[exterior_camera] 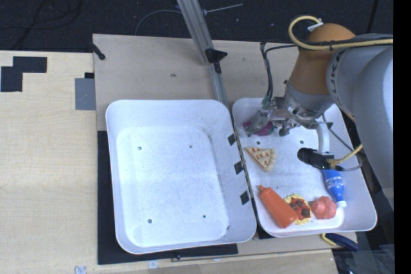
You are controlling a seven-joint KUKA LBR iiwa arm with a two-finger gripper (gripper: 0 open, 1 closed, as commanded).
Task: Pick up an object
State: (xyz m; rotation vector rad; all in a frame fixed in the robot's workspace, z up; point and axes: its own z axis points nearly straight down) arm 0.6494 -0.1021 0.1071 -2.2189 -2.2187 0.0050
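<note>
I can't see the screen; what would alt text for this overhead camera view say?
A grey robot arm with an orange band reaches from the right, its gripper low over the right white bin. That bin holds a waffle-patterned wedge, an orange bottle, a blue-and-white tube and a red lump.

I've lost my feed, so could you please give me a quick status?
Gripper low in right bin's far corner, over purple item. Waffle wedge just beside. No grasp visible.

The pale wooden bench bears two white bins, left bin touching right bin.
</note>
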